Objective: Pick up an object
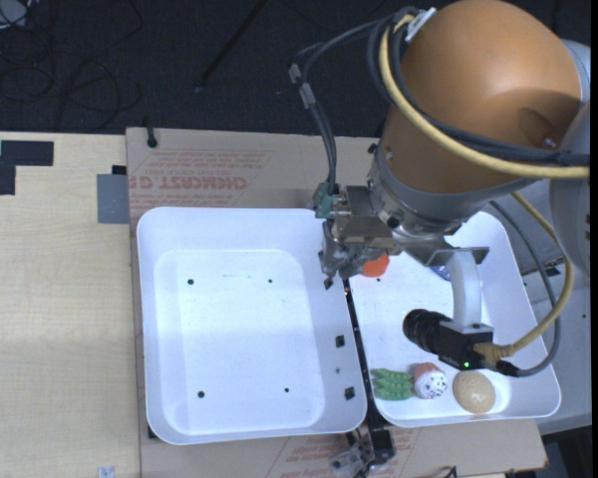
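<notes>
My gripper (351,255) hangs low over the left edge of the right bin (518,267), close to the divide between the two bins. A small orange-red object (377,264) shows just to the right of it, partly hidden under the wrist; whether it is held cannot be seen. Along the right bin's front wall lie a green knobbly piece (390,382), a small white and red ball (430,381) and a tan egg-shaped ball (473,391), side by side. The big orange-banded wrist hides most of the right bin's back half.
The left bin (149,267) sits beside the right one, their rims touching at the middle. Both rest on a cardboard sheet (219,172) on the pale wooden bench. A grey block (111,197) lies left of the cardboard.
</notes>
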Motion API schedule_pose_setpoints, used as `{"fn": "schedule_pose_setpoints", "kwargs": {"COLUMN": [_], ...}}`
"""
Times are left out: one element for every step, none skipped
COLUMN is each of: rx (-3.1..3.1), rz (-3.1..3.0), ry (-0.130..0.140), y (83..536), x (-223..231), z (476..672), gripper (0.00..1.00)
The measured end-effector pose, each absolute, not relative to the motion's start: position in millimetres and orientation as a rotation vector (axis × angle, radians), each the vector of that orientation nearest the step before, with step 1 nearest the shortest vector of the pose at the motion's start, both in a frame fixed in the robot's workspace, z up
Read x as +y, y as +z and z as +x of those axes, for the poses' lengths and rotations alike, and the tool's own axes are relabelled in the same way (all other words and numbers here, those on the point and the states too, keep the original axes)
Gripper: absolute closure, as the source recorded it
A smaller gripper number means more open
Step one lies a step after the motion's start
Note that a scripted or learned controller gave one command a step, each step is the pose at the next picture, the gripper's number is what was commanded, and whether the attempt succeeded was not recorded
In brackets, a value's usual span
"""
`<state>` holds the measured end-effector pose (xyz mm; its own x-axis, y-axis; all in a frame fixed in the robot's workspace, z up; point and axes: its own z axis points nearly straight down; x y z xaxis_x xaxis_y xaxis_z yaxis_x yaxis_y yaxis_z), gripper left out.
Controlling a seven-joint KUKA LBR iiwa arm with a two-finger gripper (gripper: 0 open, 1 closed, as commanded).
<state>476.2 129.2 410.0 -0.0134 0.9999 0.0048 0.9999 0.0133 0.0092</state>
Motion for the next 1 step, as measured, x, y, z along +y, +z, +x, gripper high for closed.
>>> {"fn": "schedule_pose_setpoints", "kwargs": {"rx": [2.232], "rz": [2.219], "ry": [-0.017], "y": [305.4], "x": [158.1], "z": [497.5], "gripper": [1.0]}}
